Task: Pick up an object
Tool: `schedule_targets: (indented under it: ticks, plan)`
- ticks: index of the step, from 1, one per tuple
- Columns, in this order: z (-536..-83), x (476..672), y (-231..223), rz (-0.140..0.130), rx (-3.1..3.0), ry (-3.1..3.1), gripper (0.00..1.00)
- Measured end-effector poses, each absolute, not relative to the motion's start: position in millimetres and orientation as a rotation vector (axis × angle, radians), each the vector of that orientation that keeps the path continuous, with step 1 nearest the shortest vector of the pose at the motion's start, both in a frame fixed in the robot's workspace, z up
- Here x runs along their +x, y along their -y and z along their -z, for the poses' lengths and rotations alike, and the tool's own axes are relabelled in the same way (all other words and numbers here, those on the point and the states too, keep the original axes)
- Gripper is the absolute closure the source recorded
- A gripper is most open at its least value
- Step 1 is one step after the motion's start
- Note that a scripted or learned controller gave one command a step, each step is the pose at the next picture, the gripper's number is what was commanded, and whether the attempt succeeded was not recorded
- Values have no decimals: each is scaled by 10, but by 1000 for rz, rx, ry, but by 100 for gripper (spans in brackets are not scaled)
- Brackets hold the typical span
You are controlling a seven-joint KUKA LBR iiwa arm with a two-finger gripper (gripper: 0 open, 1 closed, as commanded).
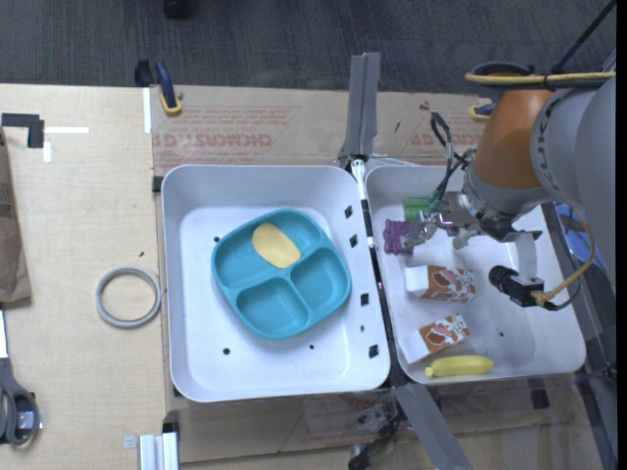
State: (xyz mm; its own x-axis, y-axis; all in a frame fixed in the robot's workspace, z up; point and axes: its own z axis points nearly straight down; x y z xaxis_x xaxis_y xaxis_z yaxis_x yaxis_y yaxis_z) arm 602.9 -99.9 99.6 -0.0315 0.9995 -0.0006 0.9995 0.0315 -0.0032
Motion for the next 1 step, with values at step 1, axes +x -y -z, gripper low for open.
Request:
schedule_targets:
  ticks: [1]
  plan:
    - [-908,5337,1108,-3,-2168,2270,0]
